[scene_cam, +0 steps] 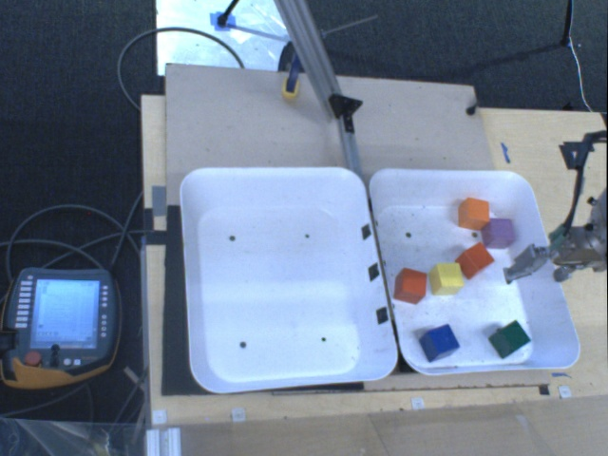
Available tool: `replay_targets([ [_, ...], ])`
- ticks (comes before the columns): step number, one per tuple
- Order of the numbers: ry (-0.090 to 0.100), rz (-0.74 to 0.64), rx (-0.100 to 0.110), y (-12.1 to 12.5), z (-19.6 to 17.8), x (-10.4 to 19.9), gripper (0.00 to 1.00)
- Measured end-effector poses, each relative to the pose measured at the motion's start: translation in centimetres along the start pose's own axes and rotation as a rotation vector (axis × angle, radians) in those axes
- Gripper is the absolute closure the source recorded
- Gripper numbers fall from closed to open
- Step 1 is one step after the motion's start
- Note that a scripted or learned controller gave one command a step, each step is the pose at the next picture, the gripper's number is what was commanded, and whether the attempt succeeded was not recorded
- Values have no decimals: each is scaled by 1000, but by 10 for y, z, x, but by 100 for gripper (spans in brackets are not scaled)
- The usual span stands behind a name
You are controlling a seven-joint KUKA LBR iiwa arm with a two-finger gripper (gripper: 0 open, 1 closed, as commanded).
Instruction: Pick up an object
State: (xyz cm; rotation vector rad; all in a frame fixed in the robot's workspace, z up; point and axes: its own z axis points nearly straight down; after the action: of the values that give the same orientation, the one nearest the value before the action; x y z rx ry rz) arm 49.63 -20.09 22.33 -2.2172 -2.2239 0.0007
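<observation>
White right bin (pixel 546 255) holds seven blocks; gripper (pixel 521 264) sits at its right rim, nothing visibly held.

Gripper reaches in from the right, low over the bin's right wall; whether its fingers are spread or pressed together cannot be told. Nearest it: red block (pixel 474 258) and purple block (pixel 499 232), just to its left. Orange block (pixel 473 213) lies behind the purple one. Yellow block (pixel 446 277) touches the red block, with a red-orange block (pixel 410 285) beside it. Blue block (pixel 439 341) and green block (pixel 510 338) lie near the front wall. Left bin (pixel 218 217) adjoins on the table (pixel 418 112).
</observation>
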Motion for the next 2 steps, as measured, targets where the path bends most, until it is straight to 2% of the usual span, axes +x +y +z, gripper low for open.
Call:
replay_targets([
  [1, 0, 2, 2, 1, 59, -7, 0],
  [2, 0, 1, 0, -2, 102, -12, 0],
])
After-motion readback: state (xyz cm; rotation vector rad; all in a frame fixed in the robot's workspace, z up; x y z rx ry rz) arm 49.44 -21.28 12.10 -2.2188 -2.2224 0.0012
